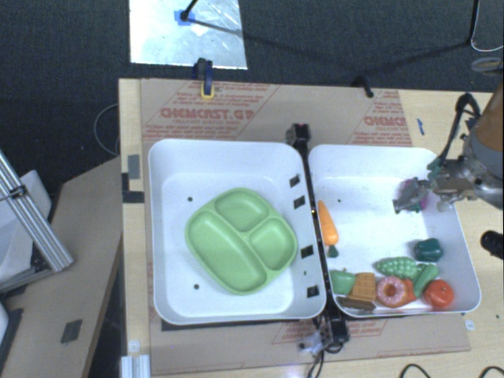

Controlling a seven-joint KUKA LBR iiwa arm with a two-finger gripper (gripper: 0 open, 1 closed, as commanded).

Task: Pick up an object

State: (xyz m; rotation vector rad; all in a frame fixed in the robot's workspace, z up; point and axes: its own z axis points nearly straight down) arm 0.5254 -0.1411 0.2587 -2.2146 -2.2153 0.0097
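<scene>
Nearest camera: toy food heap along front edge of right bin [461, 246] — donut [391, 290], tomato [439, 292], waffle piece [363, 289], green corn [396, 268].

Fingers [411, 197] hang over right bin's far half; whether apart or together, cannot tell.

Outward from fingers: dark green pepper [428, 249] just below, carrot [327, 227] alone by divider.

Carrot likely best target: light, stiff hollow plastic, smooth, a bit slippery, not fragile. Take across thick middle, not tapered tip.

Left bin [169, 211] carries green sectioned plate [241, 241]. Both bins on table [394, 109].

Bright even overhead light; glare on foil sheet [187, 22]; soft shadows, slightly blurry
</scene>
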